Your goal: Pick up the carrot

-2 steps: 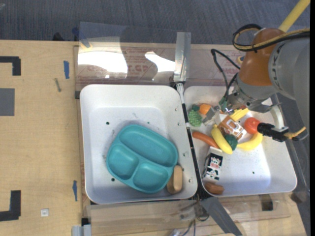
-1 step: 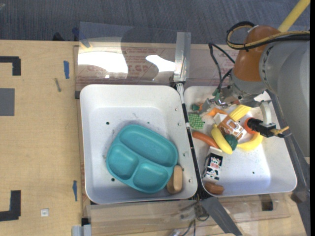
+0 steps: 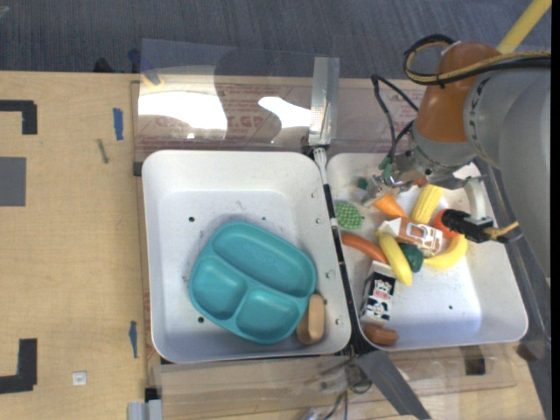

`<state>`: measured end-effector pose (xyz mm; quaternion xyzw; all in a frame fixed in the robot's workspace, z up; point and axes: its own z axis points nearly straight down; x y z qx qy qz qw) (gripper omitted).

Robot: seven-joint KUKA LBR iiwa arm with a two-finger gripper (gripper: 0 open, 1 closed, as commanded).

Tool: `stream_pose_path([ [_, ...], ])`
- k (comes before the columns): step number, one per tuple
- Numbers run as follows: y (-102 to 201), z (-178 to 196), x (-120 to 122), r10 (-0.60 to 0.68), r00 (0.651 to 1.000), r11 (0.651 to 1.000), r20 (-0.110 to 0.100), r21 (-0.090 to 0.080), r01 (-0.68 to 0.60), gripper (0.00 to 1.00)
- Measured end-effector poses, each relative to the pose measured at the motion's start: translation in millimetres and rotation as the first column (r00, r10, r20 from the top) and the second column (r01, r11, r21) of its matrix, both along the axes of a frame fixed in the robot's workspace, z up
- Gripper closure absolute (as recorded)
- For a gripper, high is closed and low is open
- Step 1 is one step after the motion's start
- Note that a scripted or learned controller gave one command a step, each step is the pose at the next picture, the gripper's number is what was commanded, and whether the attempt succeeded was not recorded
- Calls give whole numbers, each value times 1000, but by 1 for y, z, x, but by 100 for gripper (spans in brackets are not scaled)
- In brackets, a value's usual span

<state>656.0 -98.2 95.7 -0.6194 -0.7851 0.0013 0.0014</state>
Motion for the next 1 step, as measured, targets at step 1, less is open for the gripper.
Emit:
stream_pose_path([
  [1,53,92,10,-272,962,962,12,2,272,100],
])
